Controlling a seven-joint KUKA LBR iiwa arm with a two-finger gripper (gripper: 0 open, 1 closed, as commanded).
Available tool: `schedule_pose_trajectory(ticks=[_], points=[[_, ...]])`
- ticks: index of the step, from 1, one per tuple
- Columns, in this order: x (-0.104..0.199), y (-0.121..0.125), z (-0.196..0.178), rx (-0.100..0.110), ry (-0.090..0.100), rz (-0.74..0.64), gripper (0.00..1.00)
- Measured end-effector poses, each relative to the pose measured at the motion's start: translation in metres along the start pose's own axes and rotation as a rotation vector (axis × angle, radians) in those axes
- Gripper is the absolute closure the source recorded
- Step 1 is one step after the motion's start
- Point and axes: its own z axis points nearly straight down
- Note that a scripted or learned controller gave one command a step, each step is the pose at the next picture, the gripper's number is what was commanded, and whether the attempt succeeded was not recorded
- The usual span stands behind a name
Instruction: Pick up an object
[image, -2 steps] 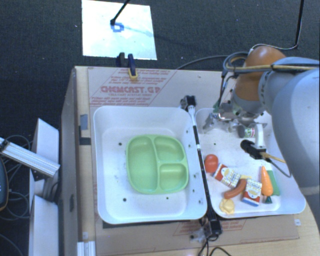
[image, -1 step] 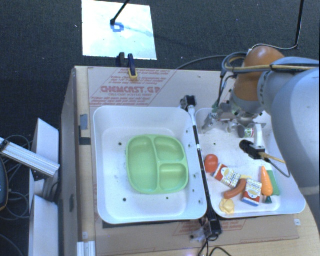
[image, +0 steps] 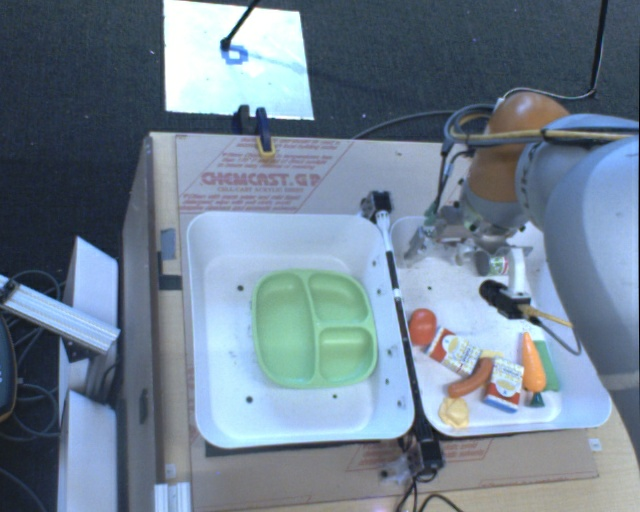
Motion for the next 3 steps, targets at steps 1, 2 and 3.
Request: schedule_pose_trajectory(ticks=[1, 2, 3], points=[[-0.0037, 0.0000, -0.0002, 0.000, 0.000, 0.003, 0.00], [0.0003, 0.0000, 0.0000, 0.000, 0.000, 0.000, 0.00], [-0.0022, 0.0000, -0.0001, -0.001, 0.000, 0.002, 0.00]])
